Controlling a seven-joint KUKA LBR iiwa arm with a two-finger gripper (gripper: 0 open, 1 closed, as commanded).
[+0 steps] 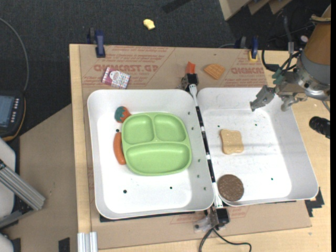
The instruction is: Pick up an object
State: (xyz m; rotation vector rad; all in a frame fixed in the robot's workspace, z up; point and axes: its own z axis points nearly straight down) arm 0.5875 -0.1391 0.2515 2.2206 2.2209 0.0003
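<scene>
- Hovering over the upper right corner of the right bin [294, 156], the gripper [273, 100] has its two fingers spread apart, with nothing between them.
- Grey with a tan-orange band, the arm [317, 62] comes in from the right edge, cables looping beside its wrist.
- On the right bin's floor lies a tan slice of toy bread [231, 141], near the middle and well apart from the gripper.
- A round brown patty-like disc [231, 187] sits at that bin's lower left corner, near the divider.
- The left bin [105, 182] carries a green divided plate [156, 143] with three compartments.
- Just beside the plate's left edge lies an orange toy sausage [119, 147]; above it, a small red-and-teal toy [122, 113] — what it is cannot be told.
- The cardboard sheet [157, 64] on the bench bears red print that seems to read "CHEMCAST", partly faded.
- On the cardboard sit a small pink-and-white packet [115, 77], its writing too small to read, and an orange waffle-like piece [214, 71].
- Blue clamps [97, 42] pin the sheet's far edge.
- A yellow bit [149, 23] lies on the dark floor beyond.
</scene>
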